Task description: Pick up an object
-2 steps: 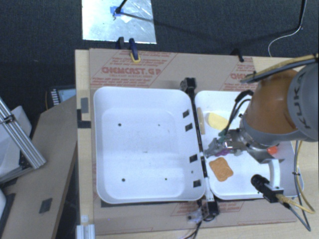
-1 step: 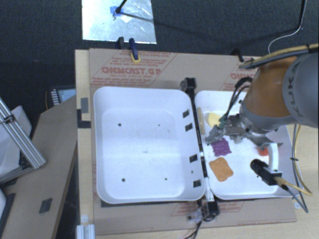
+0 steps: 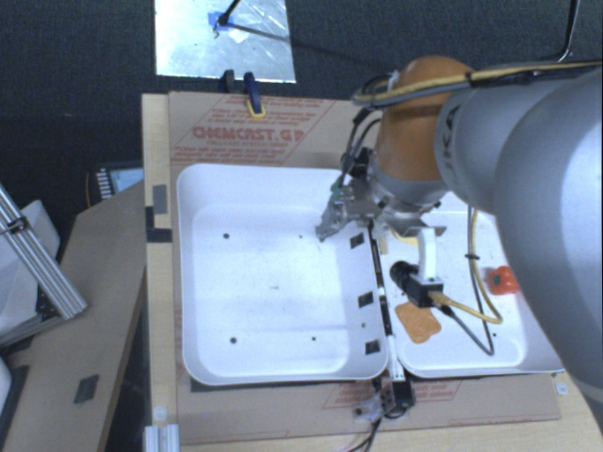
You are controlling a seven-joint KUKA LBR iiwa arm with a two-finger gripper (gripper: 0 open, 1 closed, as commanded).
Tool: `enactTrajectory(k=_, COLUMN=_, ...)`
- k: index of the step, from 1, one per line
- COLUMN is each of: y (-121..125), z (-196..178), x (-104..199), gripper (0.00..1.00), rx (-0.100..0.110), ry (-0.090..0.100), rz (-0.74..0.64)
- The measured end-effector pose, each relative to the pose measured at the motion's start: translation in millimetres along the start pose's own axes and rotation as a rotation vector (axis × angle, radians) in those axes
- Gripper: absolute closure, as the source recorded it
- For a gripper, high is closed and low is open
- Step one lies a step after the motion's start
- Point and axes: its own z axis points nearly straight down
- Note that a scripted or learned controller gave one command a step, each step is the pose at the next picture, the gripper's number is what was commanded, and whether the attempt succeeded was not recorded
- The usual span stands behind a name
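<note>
Gripper [image 3: 332,217] at frame centre, over left bin's [image 3: 203,252] right edge | grip state: cannot tell | right bin [image 3: 513,351]: orange flat piece [image 3: 417,322], small red object [image 3: 499,279]

One camera is fixed above the bench, tilted so it looks down on the two white bins at a slant. The left bin [image 3: 264,281] sits near the middle of the frame and is seen whole; the right bin [image 3: 471,347] lies at lower right, much of it covered by the grey arm [image 3: 528,158], which reaches in from the right edge and looms large because it is close to the lens. The dark floor and a shiny metal sheet [image 3: 224,26] fill the top of the frame, so the camera faces away toward the bench's far side. The cardboard base [image 3: 254,125] runs under both bins.
</note>
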Motion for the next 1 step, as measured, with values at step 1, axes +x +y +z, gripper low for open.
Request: enactTrajectory(k=1, y=-64.9, z=-27.0, x=-40.9, gripper=0.00, rx=0.008, ry=-0.004, rz=0.017)
